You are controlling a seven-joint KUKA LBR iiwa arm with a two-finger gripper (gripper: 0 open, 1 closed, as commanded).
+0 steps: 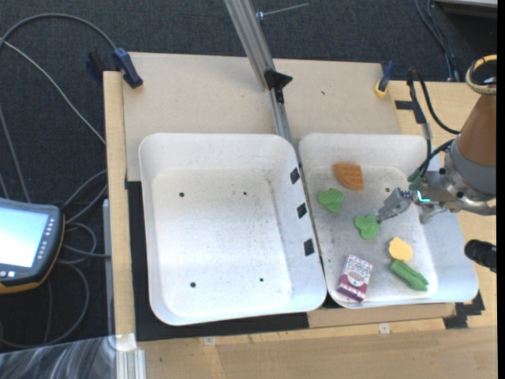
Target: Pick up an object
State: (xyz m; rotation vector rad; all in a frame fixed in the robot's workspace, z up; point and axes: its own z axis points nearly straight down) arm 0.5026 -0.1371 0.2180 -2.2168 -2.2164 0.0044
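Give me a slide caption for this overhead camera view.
Arm's tool hovers beside a green piece in the right bin, among scattered small objects.

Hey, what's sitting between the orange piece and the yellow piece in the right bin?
In the camera view, the pincer and a green piece lie between the orange piece and the yellow piece.

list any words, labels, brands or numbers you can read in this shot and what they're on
None can be read.
Small pink and white packet in the right bin: it carries printing, too small and blurred to make out.
Handheld screen at the left edge: lit, but no text is legible.
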